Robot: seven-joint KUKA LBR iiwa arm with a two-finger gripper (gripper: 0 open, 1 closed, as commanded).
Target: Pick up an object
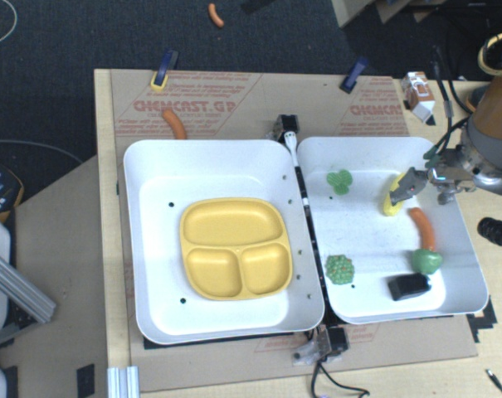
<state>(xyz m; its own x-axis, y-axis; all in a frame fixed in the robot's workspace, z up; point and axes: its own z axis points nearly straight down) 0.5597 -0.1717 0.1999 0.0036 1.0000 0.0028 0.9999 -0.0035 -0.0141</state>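
Two shallow white bins sit side by side on a board-covered bench, seen from above at a slant. Left bin (143, 222): a yellow divided plate (236, 247) with three compartments lies near its middle. Right bin (363, 160): a small green broccoli-like piece (340, 181) lies toward the far left corner, a round textured green piece (340, 269) near the left edge toward the front, an orange carrot-shaped piece (423, 227) near the right edge, a smooth green piece (426, 261) just in front of the carrot, and a black block (408, 286) beside it at the front right corner. A yellow banana-shaped piece (394, 199) lies toward the far right of this bin. The arm enters from the right, and its gripper (412, 182) is low over the far right part of the bin, its dark fingertips touching or overlapping the yellow piece; whether the fingers are spread or closed cannot be told, nor whether the piece lies between them. Outside the bins, an orange piece (175, 123) rests on the board behind the left bin.
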